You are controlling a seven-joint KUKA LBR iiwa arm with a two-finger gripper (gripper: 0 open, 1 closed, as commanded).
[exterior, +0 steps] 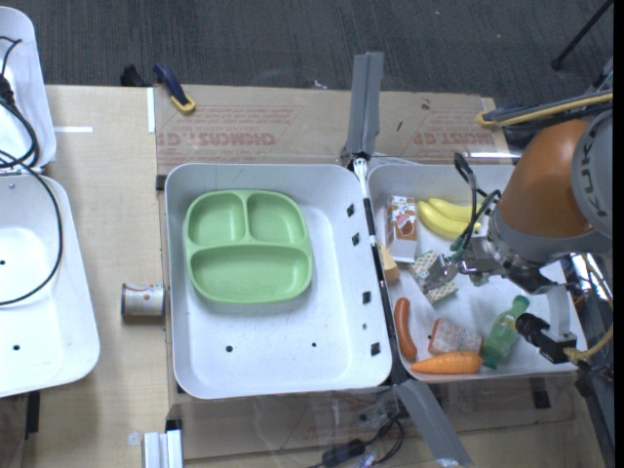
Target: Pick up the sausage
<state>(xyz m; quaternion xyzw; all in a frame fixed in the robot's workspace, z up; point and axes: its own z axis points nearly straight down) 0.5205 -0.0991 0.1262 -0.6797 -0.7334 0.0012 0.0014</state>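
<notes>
Sausage [404, 329] lies untouched near the left wall of the right bin [466, 372], a smooth reddish-orange link, slightly curved, running front to back; nothing has lifted it, so the whole pick looks yet to be done. Up and to its right hangs the gripper [450, 269], just beside a crumpled silvery packet [429, 270]; from where I stand I cannot tell whether it is spread or closed, and nothing of the sausage is in it. Just in front of the link lies a glossy tapered carrot [448, 363], with a speckled slice of bread [453, 337] and a translucent green bottle [504, 330] to the right; a banana [444, 215] curves at the back. The left bin [268, 373] carries a matte green divided plate [250, 247].
</notes>
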